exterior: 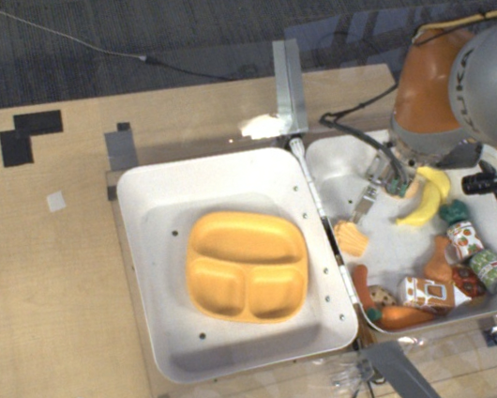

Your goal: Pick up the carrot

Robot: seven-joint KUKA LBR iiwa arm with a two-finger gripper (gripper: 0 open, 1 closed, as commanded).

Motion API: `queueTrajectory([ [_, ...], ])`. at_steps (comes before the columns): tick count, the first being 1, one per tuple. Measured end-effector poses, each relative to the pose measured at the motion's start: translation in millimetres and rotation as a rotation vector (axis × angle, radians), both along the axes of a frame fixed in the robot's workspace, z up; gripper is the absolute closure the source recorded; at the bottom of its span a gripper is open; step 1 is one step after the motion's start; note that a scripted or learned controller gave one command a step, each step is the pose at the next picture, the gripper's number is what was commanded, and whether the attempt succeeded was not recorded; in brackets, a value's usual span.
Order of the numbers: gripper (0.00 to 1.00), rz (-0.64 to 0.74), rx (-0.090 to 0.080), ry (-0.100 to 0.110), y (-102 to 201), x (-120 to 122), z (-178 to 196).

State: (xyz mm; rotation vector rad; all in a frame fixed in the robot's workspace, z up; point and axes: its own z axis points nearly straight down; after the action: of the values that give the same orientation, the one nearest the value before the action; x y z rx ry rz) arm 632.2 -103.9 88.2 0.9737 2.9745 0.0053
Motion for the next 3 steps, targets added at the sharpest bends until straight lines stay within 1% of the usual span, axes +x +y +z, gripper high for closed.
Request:
queueTrajectory([
  [1, 1.0, 0.006, -0.002, -0.009, 0.8, 3.1, 14.2],
  [2, 1.0, -0.125, 0.001, -0.001, 11.1, -26.5, 85.4],
  [3, 1.0, -0.408, 0.004, 0.007, 18.4, -12.2, 40.5],
])
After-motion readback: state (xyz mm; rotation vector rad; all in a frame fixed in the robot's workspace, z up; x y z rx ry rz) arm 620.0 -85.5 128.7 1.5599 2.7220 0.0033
